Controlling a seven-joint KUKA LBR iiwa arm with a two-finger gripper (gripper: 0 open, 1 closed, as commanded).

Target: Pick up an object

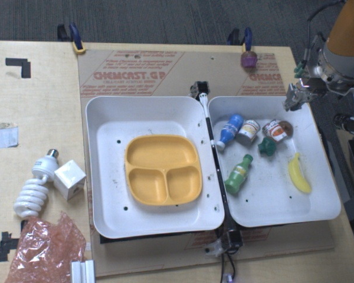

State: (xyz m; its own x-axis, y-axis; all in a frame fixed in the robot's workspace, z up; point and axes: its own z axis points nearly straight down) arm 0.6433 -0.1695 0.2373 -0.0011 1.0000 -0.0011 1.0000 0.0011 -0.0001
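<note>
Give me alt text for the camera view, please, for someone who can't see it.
The arm's pincer hovers at the right bin's far right corner, above a banana, green bottle, blue bottle and small cans. The left bin holds a yellow divided tray.

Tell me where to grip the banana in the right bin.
Grip the banana across its thick middle, coming straight down from above. It lies flat on the right bin's floor, long axis running near-to-far, apart from the other items, so fingers likely fit on its left and right sides.
</note>
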